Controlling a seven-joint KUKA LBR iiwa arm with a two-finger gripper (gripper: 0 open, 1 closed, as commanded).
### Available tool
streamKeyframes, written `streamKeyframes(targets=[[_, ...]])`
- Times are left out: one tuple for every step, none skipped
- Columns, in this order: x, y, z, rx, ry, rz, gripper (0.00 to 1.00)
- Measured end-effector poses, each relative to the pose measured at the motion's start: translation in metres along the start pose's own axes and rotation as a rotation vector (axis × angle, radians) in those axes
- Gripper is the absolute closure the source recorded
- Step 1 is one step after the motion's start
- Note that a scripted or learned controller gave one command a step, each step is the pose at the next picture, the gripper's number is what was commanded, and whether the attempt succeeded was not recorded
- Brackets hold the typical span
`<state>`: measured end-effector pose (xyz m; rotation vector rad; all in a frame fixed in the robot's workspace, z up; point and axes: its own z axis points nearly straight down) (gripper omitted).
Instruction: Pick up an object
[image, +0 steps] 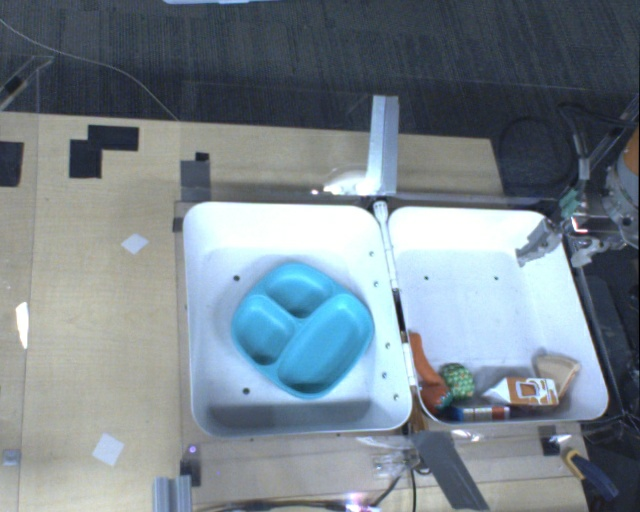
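Gripper (545, 240) hovering at upper right corner of right bin (480, 235), nothing between fingers, jaws look parted. Blue divided plate (303, 328) sits mid left bin (205, 300). Green ball (458, 379), orange piece (424, 368), small carton (532, 391) clustered along right bin's lower edge.

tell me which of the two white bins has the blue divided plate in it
The left bin. The blue three-compartment plate lies in its middle, while the right bin holds small items along its near edge.
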<state>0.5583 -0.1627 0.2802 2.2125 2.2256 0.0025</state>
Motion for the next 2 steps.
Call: streamKeyframes(targets=[[0.039, 0.014, -0.042, -0.004, -0.001, -0.354, 0.00], [0.045, -0.071, 0.079, 0.000, 0.001, -0.377, 0.00]])
